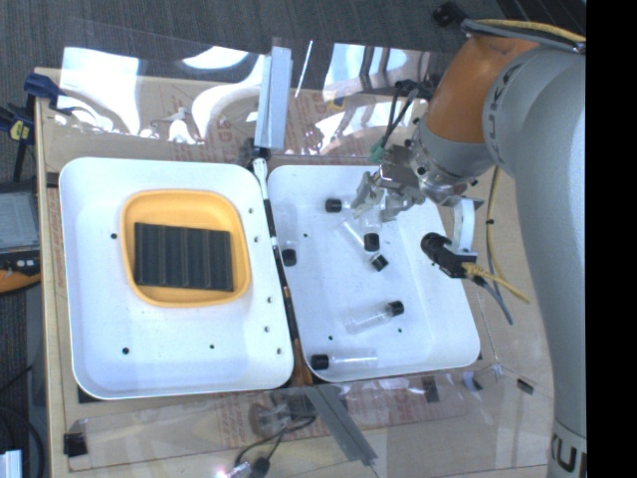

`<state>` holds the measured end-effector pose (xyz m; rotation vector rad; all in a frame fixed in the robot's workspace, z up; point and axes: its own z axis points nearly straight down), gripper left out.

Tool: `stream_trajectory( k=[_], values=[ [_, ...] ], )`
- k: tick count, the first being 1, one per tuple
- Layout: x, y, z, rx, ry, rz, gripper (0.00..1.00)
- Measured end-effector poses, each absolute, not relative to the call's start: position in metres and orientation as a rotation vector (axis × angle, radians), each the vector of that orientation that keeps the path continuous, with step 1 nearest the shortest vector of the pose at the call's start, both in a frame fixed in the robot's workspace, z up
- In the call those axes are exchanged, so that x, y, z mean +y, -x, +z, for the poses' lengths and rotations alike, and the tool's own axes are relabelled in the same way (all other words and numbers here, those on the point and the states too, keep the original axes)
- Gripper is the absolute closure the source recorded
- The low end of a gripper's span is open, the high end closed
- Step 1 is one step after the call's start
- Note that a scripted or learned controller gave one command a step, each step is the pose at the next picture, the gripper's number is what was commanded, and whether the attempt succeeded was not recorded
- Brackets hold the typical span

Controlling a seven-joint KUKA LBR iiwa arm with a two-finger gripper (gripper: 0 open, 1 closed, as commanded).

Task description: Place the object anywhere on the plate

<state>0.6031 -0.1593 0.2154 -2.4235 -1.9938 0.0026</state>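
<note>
Apparently poised to pick, the gripper (383, 199) hangs low in the right bin (448, 337) over a vial (360, 237), though I cannot tell how it is set, while 3 other vials lie nearby and the plate (184, 212) waits in the left bin (90, 357).

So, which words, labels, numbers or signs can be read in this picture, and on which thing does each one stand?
"KU": the start of large dark letters on the grey arm, cut off by the picture's edge.
Nothing readable on the yellow plate, the white bins or the clear vials.
</note>
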Motion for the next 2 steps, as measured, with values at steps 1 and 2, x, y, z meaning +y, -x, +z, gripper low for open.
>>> stream_trajectory(
  k=[1,2],
  values=[
    [-0.16,-0.574,0.171,-2.168,2.268,0.004,1.0],
    [-0.126,-0.58,0.199,-2.289,2.149,0.002,1.0]
  ],
)
